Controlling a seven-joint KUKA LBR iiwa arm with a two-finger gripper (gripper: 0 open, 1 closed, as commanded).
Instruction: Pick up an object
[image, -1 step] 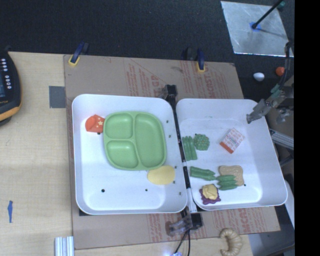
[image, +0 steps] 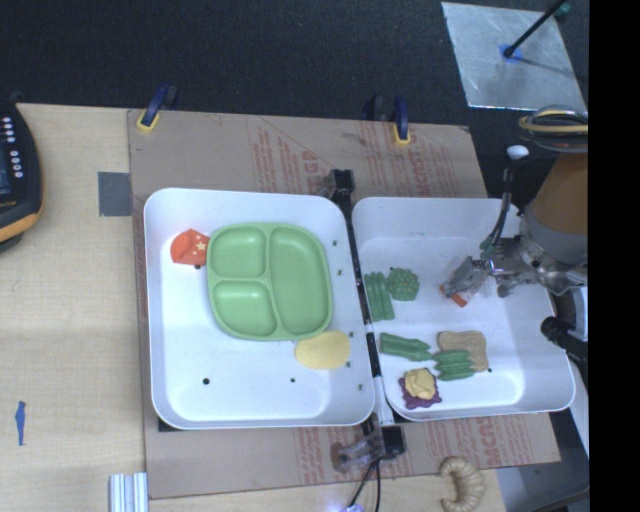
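My gripper (image: 466, 279) hangs low over the upper middle of the right bin (image: 520, 395), reaching in from the right. A small red-orange piece (image: 457, 297) shows right at its tip; whether it is held cannot be made out. To its left lie a green broccoli (image: 404, 283) and a bunch of green beans (image: 378, 296). Below it lie a slice of toast (image: 464, 346), a green pod (image: 404, 346), another green piece (image: 455, 365) and a yellow and purple item (image: 420, 385).
The left bin (image: 180, 390) holds a green divided plate (image: 270, 280), a red piece with a star (image: 189, 247) and a yellow lump (image: 322, 350). A tan curled object (image: 462, 482) lies on the bench in front of the bins.
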